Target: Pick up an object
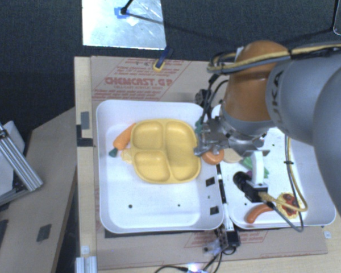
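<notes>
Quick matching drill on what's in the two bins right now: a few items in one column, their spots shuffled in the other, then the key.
Things:
1. yellow divided plate
2. carrot
3. sausage
4. orange round piece

Places:
A. near edge of the right bin
B. by the divider between the bins, under the wrist
C. middle of the left bin
D. against the plate's left rim

Pairs: 1-C, 2-D, 3-A, 4-B

Yellow divided plate [162,151], orange carrot [123,137] — white bins [153,218], grey-and-orange arm [295,78]
</notes>
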`<control>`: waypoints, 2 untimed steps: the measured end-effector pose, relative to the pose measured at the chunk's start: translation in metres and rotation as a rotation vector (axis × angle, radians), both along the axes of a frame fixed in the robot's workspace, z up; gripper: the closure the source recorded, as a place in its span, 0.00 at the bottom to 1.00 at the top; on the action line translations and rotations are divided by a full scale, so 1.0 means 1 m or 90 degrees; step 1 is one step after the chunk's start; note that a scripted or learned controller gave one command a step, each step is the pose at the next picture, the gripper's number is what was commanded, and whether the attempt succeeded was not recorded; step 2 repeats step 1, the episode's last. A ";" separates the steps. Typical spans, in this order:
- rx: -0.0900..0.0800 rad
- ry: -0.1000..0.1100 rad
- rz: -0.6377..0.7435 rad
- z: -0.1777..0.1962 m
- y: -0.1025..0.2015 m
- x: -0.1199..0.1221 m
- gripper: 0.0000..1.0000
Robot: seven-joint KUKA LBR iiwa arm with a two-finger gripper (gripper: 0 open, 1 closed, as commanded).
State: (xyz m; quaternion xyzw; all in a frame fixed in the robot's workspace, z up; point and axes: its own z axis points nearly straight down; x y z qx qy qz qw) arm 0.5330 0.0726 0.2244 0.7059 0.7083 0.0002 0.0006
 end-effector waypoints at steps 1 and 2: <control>0.000 0.001 -0.002 -0.010 -0.009 -0.009 1.00; 0.000 0.001 -0.002 -0.010 -0.009 -0.009 1.00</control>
